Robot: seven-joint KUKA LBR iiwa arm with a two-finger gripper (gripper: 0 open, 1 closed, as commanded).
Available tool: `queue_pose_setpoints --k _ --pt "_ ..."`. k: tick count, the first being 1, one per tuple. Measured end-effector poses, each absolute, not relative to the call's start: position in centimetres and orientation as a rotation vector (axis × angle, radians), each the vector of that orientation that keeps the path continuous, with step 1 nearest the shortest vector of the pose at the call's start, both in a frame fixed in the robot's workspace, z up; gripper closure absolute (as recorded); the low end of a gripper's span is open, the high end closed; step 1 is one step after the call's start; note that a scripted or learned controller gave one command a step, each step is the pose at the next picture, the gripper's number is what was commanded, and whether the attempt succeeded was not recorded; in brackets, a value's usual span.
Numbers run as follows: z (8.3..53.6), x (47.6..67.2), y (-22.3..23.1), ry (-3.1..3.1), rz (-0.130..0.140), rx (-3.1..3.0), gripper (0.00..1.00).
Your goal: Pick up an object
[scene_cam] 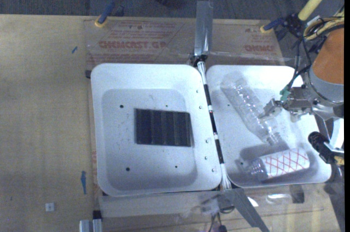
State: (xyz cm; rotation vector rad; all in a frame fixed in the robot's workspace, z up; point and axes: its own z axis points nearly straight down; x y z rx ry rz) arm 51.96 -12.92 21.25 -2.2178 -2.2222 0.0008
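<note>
Left bin (109, 83): you see one dark ribbed slab (163, 127) lying flat near its centre, well apart from the arm.
Right bin (229, 170): two clear plastic bottles. One bottle (249, 106) lies slantwise from the far-left corner toward the middle; the second, with a red crosshatch label (285, 162), lies along the near edge.
Fingers (272, 109): they sit low at the slanted bottle's lower end, just beside or touching it. You cannot tell from this slant whether they are wide, narrow, or gripping; clear plastic hides the contact.
Arm (331, 61): reaches in over the right bin's right edge, orange band above the wrist.
Why so placed: the slanted bottle looks like the target, judging by the fingers' position; lying loose, it may roll or slip from a pinch.
Writing: red lettering on the clear sheet (131, 44) at the surface's far edge is too faint to read surely. The crosshatch label shows pattern, no legible words.
Task status: pick not yet confirmed.
</note>
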Motion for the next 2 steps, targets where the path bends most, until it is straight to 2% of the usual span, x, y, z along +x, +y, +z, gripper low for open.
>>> queue_pose_setpoints --k 1,2 --pt "18.6 52.7 -11.8 -2.422 0.001 -1.997 0.00" --pt "9.6 54.9 -14.0 -2.527 -0.004 -1.876 0.00"
